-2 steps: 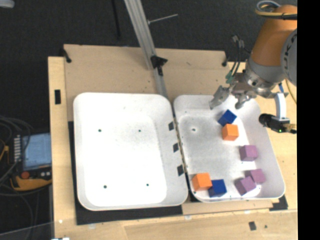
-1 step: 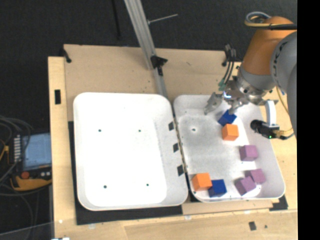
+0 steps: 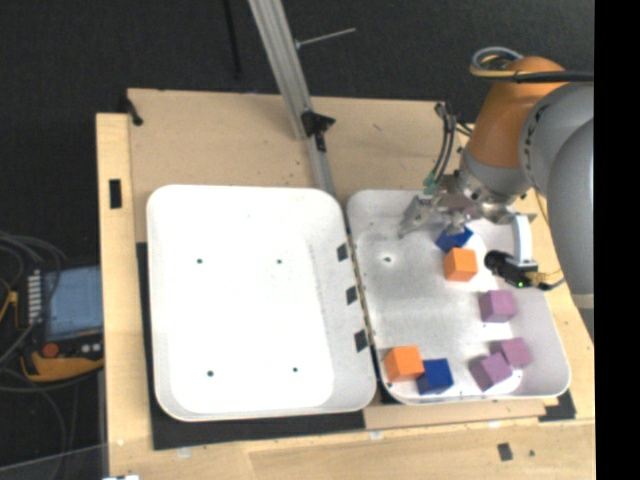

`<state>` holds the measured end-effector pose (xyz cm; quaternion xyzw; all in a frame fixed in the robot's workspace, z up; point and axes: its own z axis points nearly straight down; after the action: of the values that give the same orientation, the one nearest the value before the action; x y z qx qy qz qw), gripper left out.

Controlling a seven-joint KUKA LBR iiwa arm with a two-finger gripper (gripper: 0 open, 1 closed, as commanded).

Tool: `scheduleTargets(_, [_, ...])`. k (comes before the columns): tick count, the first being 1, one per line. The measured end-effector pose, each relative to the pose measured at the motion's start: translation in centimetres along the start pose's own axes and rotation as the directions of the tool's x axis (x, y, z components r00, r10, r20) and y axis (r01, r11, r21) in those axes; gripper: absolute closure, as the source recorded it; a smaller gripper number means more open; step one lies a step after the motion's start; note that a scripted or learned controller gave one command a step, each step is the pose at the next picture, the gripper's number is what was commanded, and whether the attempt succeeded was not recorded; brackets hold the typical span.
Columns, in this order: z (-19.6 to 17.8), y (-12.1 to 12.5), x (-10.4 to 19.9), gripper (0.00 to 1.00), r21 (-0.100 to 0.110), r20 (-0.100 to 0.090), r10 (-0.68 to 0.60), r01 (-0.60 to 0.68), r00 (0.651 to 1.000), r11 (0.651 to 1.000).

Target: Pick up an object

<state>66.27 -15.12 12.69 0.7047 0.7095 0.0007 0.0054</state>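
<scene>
A: What takes up the most room?

B: The worktop (image 3: 230, 138), pale wood, carrying two shallow white bins side by side. The left bin (image 3: 250, 303) is the wider one. The right bin (image 3: 410, 298) holds all the blocks.

A: And the arm?

B: The grey arm (image 3: 560, 178) with its orange band reaches in from the right, over the far end of the right bin. Its end effector (image 3: 440, 213) hangs low there, right beside a blue block (image 3: 455, 238). Whether its grip is open or closed I cannot tell, and nothing is visibly held in it.

A: The other blocks?

B: An orange block (image 3: 460, 264) touches the blue one on its near side. A purple block (image 3: 497, 305) lies toward the right wall. Two more purple blocks (image 3: 500, 361) sit close together in the near right corner. Another orange block (image 3: 404, 362) and a second blue block (image 3: 435, 376) touch each other at the near left corner.
</scene>
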Motion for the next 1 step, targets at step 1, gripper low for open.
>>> scheduleTargets(1, [-1.54,0.22,-0.05,1.0,-0.009,0.001,-0.002,0.002,1.0,1.0])
